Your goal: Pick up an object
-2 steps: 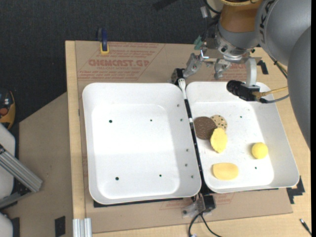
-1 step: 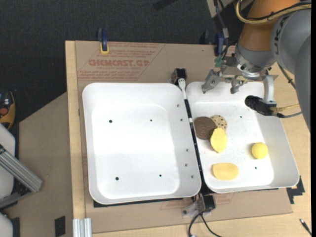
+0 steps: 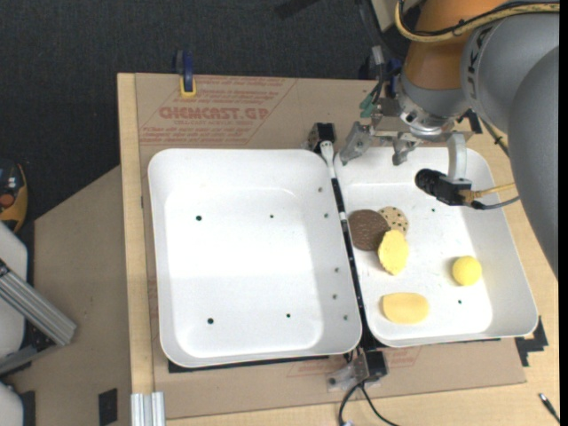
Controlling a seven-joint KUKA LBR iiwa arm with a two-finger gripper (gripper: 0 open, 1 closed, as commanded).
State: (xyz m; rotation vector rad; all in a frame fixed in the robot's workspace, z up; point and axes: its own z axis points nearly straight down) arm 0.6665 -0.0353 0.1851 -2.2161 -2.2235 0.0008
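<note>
My gripper [image 3: 378, 149] hangs over the back left corner of the right bin [image 3: 506, 238], open, its two fingers [image 3: 353, 144] spread apart with nothing between them. In front of it, near the divider, lies a dark brown round disc [image 3: 365, 229], and a speckled cookie [image 3: 395, 217] touches its right side. A yellow lump [image 3: 393, 254] lies just below those two. Lower still sits a flat yellow oval [image 3: 405, 307], and a small yellow ball [image 3: 466, 271] rests toward the right wall. All of these lie apart from the gripper.
The left bin [image 3: 240, 256] adjoins the right one along a black hinge strip [image 3: 342, 229]. A black cable and connector [image 3: 444, 187] hangs from the wrist over the right bin's back. Cardboard [image 3: 222, 105] lies under both bins, with a blue clamp [image 3: 185, 71] at its back edge.
</note>
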